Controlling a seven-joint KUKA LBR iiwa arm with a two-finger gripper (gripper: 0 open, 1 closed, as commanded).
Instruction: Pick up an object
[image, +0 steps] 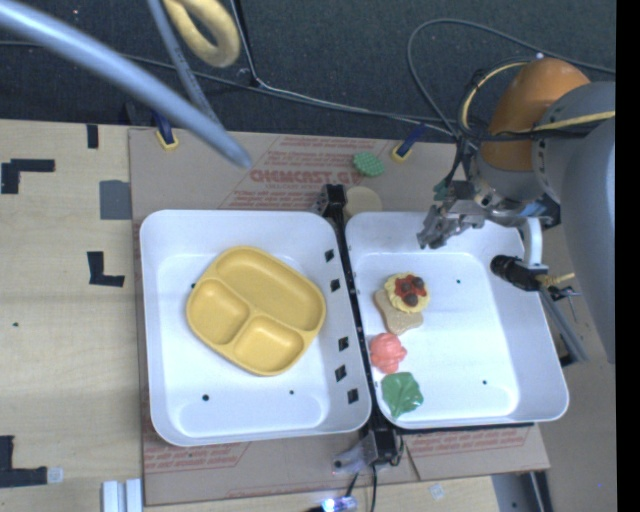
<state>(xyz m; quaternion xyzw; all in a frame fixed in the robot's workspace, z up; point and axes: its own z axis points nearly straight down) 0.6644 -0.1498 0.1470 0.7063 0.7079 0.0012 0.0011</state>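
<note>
In the right bin (500, 350) lie three small objects near its left wall: a tan pastry with red topping (403, 298), a pink lump (388, 351) below it, and a green leaf-shaped piece (401, 392) nearest the front. My gripper (437, 232) hangs over the bin's back edge, up and to the right of the pastry and apart from it. Nothing shows between its fingers.
The left bin (170, 400) holds a yellow divided plate (256, 309). A small green object (368, 163) lies on the cardboard behind the bins. Cables loop above the back edge. The arm's orange band (530, 105) rises at the right.
</note>
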